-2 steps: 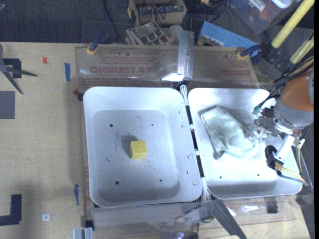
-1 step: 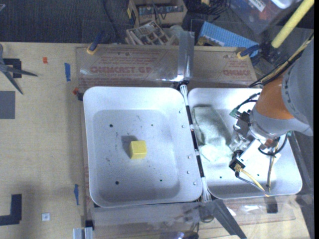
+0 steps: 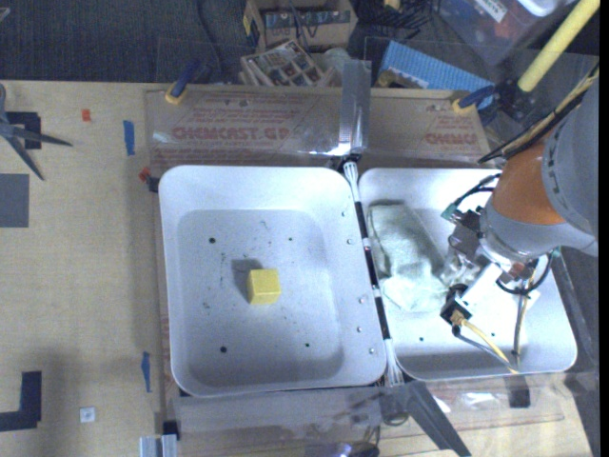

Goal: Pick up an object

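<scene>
At the near edge the desk (image 3: 86, 350) shows bare pale wood, and on it the two white bins stand side by side. In the bin away from the arm (image 3: 175, 255) a small yellow block (image 3: 265, 286) lies alone. It is a little nearer than the middle of the floor and well apart from every wall. In the bin on the arm's side (image 3: 547, 346) the gripper (image 3: 453, 274) hangs low, about in the middle of the floor. A pale crumpled wad (image 3: 398, 248) lies just beside it, toward the wall that the two bins share. This wad is the closest thing to the gripper. It lies between the gripper and the shared wall, and it reaches a little farther toward the far edge of the bin. Its long axis runs about from the near side to the far side, almost along that wall. I judge that a short sideways move toward the shared wall is enough for a grasp, with the closing direction across the narrow width of the wad. The yellow block would need a move over both rims. The gripper seems to touch the edge of the wad, or nearly so, but the wrist covers the place. I cannot tell whether the jaws are apart or together, and nothing is seen between them. Behind the bins, along the far edge of the desk, lies a brown board with red print (image 3: 238, 127).
</scene>
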Controlling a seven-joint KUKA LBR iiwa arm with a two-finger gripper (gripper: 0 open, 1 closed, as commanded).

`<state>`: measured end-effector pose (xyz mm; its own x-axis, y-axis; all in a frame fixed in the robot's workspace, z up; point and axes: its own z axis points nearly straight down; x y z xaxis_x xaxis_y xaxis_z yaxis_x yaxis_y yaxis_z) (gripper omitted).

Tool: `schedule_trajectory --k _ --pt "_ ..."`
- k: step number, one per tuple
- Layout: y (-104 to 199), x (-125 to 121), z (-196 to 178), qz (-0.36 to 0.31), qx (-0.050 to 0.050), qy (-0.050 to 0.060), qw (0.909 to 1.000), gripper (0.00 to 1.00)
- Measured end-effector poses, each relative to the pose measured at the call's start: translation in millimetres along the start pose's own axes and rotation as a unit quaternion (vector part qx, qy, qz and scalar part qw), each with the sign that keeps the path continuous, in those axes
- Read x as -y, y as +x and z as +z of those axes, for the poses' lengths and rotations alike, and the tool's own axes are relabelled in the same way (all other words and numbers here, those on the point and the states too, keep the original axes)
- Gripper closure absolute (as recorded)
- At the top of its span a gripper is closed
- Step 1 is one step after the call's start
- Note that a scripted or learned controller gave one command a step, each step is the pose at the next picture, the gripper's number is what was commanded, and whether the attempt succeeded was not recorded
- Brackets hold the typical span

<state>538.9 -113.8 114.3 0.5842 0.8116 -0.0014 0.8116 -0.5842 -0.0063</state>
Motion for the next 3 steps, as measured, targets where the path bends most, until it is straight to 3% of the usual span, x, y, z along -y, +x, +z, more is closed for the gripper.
schedule_trajectory --k 1,2,3 --pt "-1.0 -0.6 -9.3 0.001 0.001 0.0 1.0 1.0" --pt "45.8 -52.6 21.4 0.068 -0.002 -0.009 0.9976 1.0" --pt "64.3 -52.7 -7.4 0.255 0.0 -0.002 0.9671 1.0"
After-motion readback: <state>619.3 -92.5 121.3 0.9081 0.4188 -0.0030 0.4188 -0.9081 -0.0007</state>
